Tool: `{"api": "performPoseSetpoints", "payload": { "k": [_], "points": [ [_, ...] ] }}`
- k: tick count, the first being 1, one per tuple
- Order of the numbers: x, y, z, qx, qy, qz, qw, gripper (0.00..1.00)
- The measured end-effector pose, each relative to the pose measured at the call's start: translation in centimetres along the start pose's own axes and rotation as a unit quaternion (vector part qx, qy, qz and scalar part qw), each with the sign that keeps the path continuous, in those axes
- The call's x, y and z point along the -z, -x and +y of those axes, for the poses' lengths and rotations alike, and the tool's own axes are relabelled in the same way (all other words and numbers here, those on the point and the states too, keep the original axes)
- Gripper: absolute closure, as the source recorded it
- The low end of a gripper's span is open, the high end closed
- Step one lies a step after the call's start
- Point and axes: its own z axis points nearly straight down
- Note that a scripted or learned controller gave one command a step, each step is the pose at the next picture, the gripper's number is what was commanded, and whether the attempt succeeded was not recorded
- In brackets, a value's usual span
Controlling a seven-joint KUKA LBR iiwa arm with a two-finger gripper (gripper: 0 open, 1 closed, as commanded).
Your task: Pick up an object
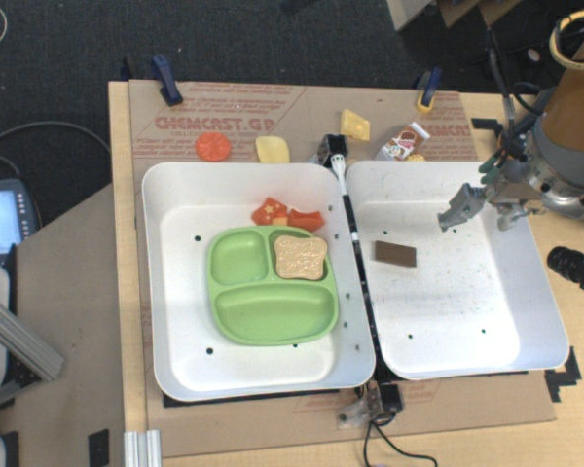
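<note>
Gripper [487,207]: hovering over the right bin's [526,343] upper edge, fingers spreading apart, pinching nothing
Brown block [395,254]: lying flat in the right bin, left of the gripper

My gripper [482,207] hangs over the right bin [526,300], near its back right part. On that floor lies a brown block [395,254], with bare white floor all around it. In the left bin [170,290] a green tray [263,314] covers the middle, bread slice [301,258] in its upper right compartment, red pieces [287,214] just behind it. The shared rim [355,270] divides both bins.
</note>
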Motion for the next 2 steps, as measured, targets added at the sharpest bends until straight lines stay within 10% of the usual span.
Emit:
{"api": "performPoseSetpoints", "payload": {
  "k": [1,2],
  "points": [
    [-14.2,-2.4,1.1,0.001,-0.007,0.002,1.0000,0.00],
    [-14.0,-0.9,5.6,0.001,0.002,-0.001,1.0000,0.00]
  ]
}}
